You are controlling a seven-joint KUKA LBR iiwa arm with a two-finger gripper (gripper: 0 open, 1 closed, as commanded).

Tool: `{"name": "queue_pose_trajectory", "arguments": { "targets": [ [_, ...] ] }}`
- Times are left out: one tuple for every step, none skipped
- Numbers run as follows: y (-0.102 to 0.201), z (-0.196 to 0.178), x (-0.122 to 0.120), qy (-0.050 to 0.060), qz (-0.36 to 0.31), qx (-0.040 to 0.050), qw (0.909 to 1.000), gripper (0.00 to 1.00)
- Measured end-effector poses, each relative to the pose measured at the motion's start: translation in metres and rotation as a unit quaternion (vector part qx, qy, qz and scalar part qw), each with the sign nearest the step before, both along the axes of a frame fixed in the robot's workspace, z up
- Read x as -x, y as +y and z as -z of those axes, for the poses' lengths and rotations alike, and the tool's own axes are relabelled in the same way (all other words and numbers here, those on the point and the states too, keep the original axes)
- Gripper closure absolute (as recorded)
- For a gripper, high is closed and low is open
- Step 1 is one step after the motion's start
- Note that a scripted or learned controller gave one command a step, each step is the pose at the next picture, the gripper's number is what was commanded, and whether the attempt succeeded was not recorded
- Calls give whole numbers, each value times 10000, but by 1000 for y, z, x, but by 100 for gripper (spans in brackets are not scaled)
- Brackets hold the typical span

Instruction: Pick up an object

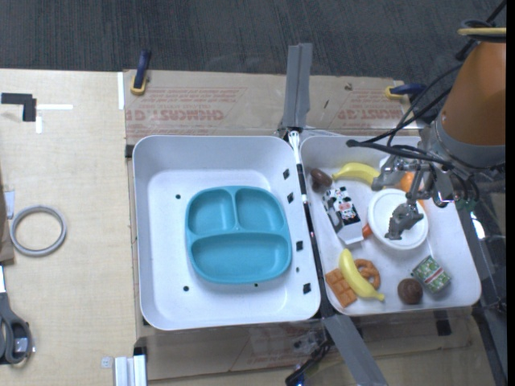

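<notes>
The right bin (471, 276) holds several small items. A yellow banana (357, 171) lies at its back beside a brown piece (320, 178). A black-and-white carton (344, 211) sits left of a white bowl (380, 215). Toward the front lie a second banana (360, 277), an orange waffle (339, 289), a brown ball (410, 291) and a green can (432, 273). My gripper (400, 220) hangs over the white bowl, pointing down into it. An orange item (408, 181) peeks out behind the wrist.
The left bin (153, 240) holds a blue divided plate (239, 233). A grey divider bar (298, 83) runs between the bins at the back. On the bench at the left lie a tape roll (36, 230) and scissors (12, 338). Cables hang over the right bin's back.
</notes>
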State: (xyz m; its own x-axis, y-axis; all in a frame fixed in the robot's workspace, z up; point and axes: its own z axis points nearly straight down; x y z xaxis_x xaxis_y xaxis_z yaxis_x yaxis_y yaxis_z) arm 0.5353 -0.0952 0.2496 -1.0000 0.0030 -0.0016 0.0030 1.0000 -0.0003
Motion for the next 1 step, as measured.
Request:
{"name": "queue_pose_trajectory", "arguments": {
  "targets": [
    [0,124,-27,-31,135,5,9999,0]
  ]
}}
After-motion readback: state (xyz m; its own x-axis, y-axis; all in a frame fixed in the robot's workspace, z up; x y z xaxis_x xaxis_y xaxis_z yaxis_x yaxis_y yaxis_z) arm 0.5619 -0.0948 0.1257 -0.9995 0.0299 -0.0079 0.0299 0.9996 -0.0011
